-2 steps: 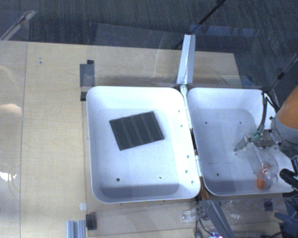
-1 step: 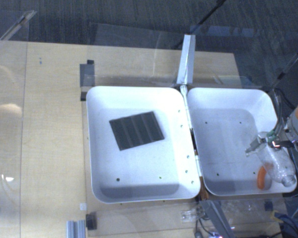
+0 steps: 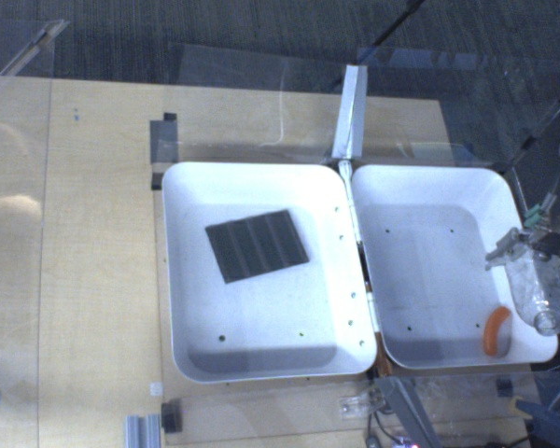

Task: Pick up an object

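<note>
- Wooden bench (image 3: 84,278) carries two white bins.
- Left bin (image 3: 182,343): we see a dark ribbed pad (image 3: 258,245) at ten o'clock.
- Right bin (image 3: 429,187): gripper (image 3: 532,283) at four o'clock beside an orange object (image 3: 496,331); finger state unclear to us.

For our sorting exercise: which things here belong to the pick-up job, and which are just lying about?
Job:
dark ribbed mat in left bin
orange object in right bin
clear plastic item at the right bin's right edge

Lying about:
wooden bench
metal divider post

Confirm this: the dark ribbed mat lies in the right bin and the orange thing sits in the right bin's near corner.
Not quite. The camera view shows the dark ribbed mat in the left bin, not the right bin. The orange thing does sit in the right bin's near corner.
</note>
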Robot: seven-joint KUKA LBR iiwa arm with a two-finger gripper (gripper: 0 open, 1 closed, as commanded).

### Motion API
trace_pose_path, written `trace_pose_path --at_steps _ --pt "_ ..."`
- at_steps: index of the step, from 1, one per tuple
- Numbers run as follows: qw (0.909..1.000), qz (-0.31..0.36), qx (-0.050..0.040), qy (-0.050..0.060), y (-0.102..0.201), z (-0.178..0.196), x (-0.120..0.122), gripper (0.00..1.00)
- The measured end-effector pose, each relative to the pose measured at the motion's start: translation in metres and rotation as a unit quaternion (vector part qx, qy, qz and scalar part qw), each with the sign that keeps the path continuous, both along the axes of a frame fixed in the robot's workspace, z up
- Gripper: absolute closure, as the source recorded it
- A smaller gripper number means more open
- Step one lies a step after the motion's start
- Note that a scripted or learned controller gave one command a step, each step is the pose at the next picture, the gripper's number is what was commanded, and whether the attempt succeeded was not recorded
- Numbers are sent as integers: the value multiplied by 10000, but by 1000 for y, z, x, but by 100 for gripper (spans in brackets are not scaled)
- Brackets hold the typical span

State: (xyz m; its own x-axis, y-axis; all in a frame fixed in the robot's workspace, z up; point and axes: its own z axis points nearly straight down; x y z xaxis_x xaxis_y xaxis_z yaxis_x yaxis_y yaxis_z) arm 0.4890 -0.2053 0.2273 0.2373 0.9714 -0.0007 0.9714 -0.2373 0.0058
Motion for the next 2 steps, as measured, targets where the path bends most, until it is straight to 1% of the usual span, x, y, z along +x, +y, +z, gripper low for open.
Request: trace_pose_path --at_steps 1,2 --pt "9990 450 6 10 7 -133 -1 0" --pt "9989 466 5 -4 8 -122 1 100"
